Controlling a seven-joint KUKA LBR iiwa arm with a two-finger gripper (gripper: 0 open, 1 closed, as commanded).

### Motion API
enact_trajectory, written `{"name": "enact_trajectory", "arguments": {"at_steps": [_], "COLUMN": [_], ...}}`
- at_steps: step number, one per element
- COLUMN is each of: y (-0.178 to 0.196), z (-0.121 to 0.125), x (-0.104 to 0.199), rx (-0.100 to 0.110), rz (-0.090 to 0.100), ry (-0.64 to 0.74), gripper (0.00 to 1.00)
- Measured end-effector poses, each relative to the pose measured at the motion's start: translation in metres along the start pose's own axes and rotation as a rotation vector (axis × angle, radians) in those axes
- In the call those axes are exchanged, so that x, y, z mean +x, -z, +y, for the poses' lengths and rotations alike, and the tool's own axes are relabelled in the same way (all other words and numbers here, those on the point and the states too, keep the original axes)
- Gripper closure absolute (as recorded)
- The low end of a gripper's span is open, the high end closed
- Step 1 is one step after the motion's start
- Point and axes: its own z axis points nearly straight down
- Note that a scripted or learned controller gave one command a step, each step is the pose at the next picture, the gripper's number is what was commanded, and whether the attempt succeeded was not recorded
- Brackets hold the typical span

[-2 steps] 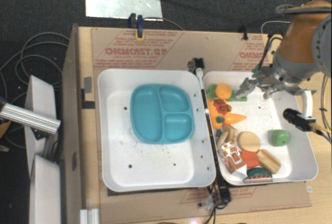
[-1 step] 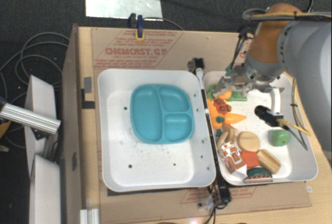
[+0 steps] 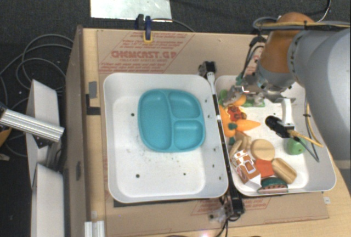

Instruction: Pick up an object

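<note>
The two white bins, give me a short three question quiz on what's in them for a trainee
1. True or false: the blue divided plate lies in the left bin.
2. Which bin is the tool over? A) left B) right
3. Fill in: the toy food is piled in the ___ bin.

Key:
1. True.
2. B, it is over the far end of the right bin, above the orange carrot.
3. Right.

arm [image 3: 323,66]: cut off right | gripper [image 3: 247,94]: fingers blurred; state unclear
</note>
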Motion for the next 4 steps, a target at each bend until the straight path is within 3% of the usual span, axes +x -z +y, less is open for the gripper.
{"name": "enact_trajectory", "arguments": {"at_steps": [1,2,3,4], "y": [0.001,0.002,-0.001,-0.001], "z": [0.014,-0.099,-0.082,-0.138], "x": [-0.004,-0.022,-0.03,-0.053], "rx": [0.037,-0.004,-0.003,0.001], "rz": [0.009,-0.002,-0.001,-0.001], "ry": [-0.001,-0.007,-0.001,-0.003], "gripper": [0.0,0.0,0.0,0.0]}}
